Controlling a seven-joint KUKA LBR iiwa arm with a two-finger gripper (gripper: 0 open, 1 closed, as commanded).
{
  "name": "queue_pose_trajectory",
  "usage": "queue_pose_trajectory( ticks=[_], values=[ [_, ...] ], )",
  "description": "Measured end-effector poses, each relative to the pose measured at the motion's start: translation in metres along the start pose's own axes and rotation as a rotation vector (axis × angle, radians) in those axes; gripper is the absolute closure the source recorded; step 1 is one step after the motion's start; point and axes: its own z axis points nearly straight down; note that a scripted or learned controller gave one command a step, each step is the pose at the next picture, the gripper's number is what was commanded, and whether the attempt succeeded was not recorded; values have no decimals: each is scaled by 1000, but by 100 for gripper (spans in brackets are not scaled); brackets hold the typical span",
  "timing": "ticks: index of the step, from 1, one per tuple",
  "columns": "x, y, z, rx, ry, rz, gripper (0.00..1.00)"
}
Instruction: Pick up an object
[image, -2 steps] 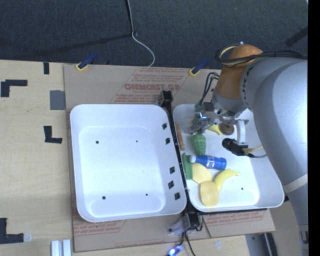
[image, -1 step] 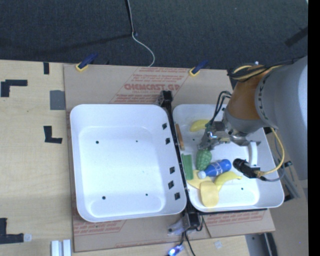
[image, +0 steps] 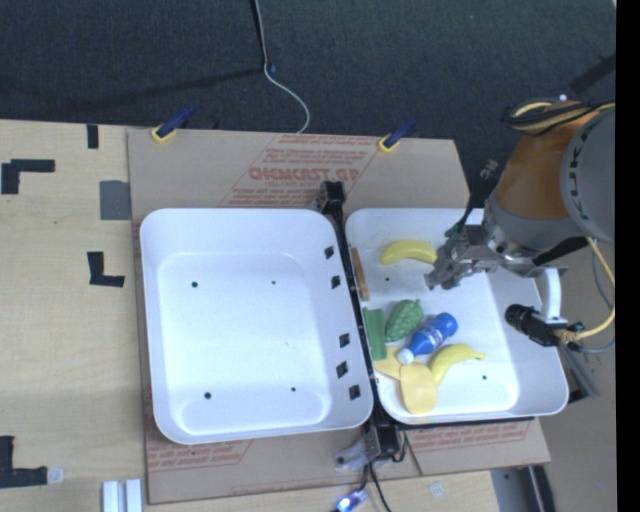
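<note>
So we're looking down at two white bins side by side on a cardboard sheet (image: 300, 165), and all the stuff is in the right bin (image: 520, 395). The gripper (image: 447, 272) is sitting low over the upper part of that bin, right next to a yellow banana (image: 407, 251), which lies just off its left side. That banana's long axis runs roughly left to right across the bin, slightly curved, with one tip pointing toward the gripper and the other toward the divider between the bins. We honestly can't tell how the gripper is set, it's just a dark blur at that spot, and we don't see anything between its tips. Lower down in the same bin we've got a little pile: a green leafy thing (image: 404, 320), a blue bottle (image: 430, 335) with a white cap lying at a slant, a second banana (image: 453, 358) pointing up and to the right, and a yellow flat piece (image: 417, 388) near the front wall. The left bin (image: 240, 330) sits beside it, well apart from the arm (image: 545, 180).
</note>
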Motion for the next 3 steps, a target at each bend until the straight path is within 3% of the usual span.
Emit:
queue_pose_trajectory(
  ticks=[1,2,3],
  values=[
    [38,4,86,6,1,-3,100],
    [3,26,83,4,1,0,100],
    [-9,43,83,4,2,-2,100]
  ],
)
